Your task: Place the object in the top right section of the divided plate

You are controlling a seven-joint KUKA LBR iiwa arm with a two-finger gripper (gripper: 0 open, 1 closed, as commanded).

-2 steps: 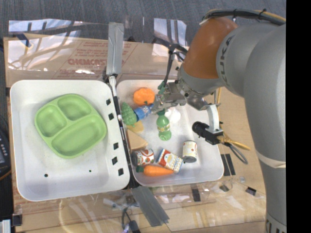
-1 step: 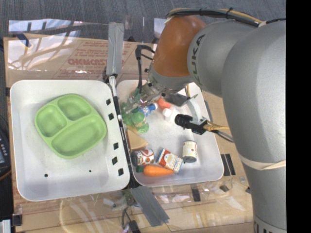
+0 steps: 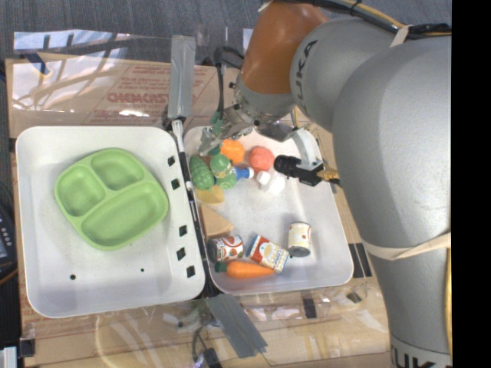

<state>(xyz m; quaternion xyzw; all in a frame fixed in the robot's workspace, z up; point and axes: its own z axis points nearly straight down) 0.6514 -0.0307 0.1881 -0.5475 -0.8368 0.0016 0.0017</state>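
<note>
Camera view, gripper (image 3: 220,131) over toys (image 3: 222,163) — green plate (image 3: 112,197) left

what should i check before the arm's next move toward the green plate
1. Divided plate sits flat in the left bin: ok.
2. Top right section of the plate has nothing in it: ok.
3. Gripper is over the toy pile at the top of the right bin, not yet over the plate: ok as a pick position.
4. A toy held between the fingers: cannot tell, the wrist and clutter hide them.
5. Which toy is targeted: cannot tell; the orange ball, pink ball and green vegetable crowd together under the gripper.
6. Centre divider between the bins lies on the path to the plate: not ok unless the arm lifts first.
</note>
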